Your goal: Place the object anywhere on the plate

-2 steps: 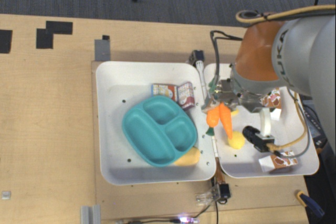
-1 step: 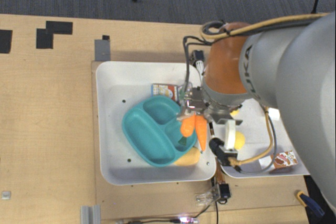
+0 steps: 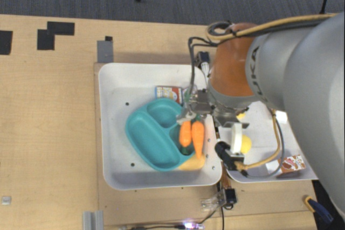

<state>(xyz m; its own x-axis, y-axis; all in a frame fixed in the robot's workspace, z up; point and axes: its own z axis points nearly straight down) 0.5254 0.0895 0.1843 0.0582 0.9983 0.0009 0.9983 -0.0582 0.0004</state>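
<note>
In the left bin [image 3: 116,116], at the teal plate [image 3: 156,134]'s three o'clock edge, I see the carrot [image 3: 197,136] lying lengthwise twelve to six, just below the gripper [image 3: 194,109] at its six o'clock; whether that gripper is clenched or released, I cannot tell

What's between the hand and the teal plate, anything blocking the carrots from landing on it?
Nothing visible blocks it. The hand sits right above the carrots, which already lie at the right edge of the teal plate.
</note>
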